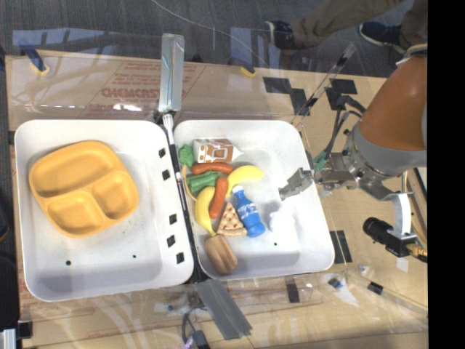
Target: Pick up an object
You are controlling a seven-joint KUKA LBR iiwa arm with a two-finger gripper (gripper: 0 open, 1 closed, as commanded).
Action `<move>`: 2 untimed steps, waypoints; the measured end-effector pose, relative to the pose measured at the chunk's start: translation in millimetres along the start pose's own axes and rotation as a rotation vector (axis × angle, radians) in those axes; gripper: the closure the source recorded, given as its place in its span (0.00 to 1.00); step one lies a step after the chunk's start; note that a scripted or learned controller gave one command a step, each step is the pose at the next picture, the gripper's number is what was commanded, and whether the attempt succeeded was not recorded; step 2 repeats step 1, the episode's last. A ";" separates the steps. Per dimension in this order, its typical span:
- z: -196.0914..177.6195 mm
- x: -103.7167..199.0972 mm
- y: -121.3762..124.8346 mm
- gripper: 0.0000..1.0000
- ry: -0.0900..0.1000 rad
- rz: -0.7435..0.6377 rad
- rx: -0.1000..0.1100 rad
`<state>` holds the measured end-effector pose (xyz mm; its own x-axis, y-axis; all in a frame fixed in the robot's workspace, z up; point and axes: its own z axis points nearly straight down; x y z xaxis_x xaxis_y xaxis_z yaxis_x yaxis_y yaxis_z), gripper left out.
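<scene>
Several toy foods lay heaped at the left side of the right bin point(309, 217): a banana point(245, 174), a blue bottle point(248, 211), a hot dog point(220, 253). The gripper point(294, 184) hung over that bin's bare right part, well apart from the heap, clamped on nothing; whether it was apart or together I could not tell. This looked like the approach step. Next it would need to travel left and descend onto one piece.

Two bins side by side: a divided tray point(82, 186) in the left bin point(43, 275), toy foods point(221, 195) clustered in the right bin point(309, 246).
</scene>
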<state>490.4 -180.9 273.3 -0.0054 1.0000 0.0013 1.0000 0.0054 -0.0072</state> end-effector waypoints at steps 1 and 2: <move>21.6 65.1 3.2 0.00 0.001 0.157 0.001; 21.6 65.1 3.2 0.00 0.001 0.157 0.001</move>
